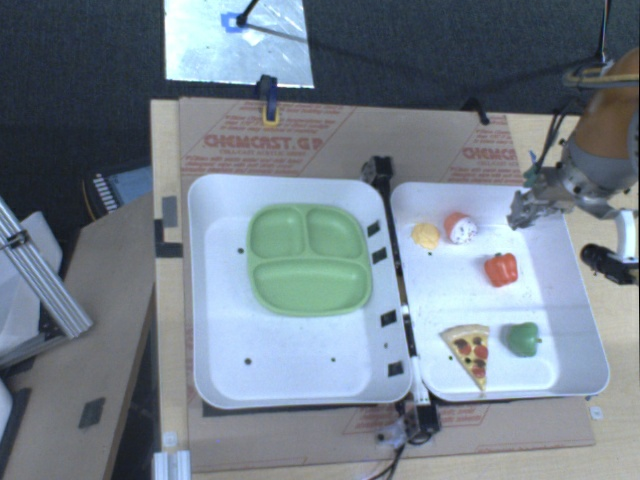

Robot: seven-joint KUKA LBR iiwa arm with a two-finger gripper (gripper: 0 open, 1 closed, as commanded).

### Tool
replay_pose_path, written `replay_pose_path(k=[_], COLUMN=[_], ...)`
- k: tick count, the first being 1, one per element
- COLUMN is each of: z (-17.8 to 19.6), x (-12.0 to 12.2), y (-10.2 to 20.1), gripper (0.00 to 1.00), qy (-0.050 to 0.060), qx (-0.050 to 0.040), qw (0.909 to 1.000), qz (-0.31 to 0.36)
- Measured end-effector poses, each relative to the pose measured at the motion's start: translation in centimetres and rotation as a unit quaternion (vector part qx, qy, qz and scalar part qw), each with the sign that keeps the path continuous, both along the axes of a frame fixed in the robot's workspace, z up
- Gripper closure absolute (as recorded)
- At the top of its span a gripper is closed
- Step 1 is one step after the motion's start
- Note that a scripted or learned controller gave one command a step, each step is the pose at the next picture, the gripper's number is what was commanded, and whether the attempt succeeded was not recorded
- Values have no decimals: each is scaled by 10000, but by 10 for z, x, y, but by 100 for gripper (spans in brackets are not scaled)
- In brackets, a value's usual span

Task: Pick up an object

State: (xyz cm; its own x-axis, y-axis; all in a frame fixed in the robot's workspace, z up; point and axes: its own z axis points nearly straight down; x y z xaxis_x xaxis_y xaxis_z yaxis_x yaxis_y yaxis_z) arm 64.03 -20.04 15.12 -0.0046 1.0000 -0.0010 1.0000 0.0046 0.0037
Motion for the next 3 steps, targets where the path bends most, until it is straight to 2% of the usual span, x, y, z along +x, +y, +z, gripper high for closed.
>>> replay_pose_path(k=[2,3], z=[101,90], x=[-4,-2], y=[6,67], gripper=[100,100], qy=[0,13], qx=[0,8], qw=[10000,10000], qz=[4,20])
